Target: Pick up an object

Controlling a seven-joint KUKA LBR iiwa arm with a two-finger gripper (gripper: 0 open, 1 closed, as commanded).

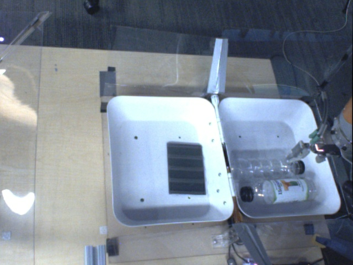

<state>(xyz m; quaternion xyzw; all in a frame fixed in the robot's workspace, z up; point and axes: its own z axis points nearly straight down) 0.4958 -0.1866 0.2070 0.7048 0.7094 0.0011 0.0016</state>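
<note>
Two clear plastic bottles lie side by side in the right bin (259, 112). The upper bottle (265, 167) is bare, with its black cap pointing right. The lower bottle (278, 191) carries a white and green label, and its black cap points left. A dark ribbed rectangular pad (186, 168) lies flat in the left bin (138, 120). My gripper (309, 153) hovers at the right bin's right side, just above and right of the upper bottle's cap. It is open, with nothing between its fingers.
A metal strip (218, 65) rises from the joint between the two bins at the back. Cables (309, 54) hang behind the right bin. Bare wooden bench (55, 148) spreads to the left.
</note>
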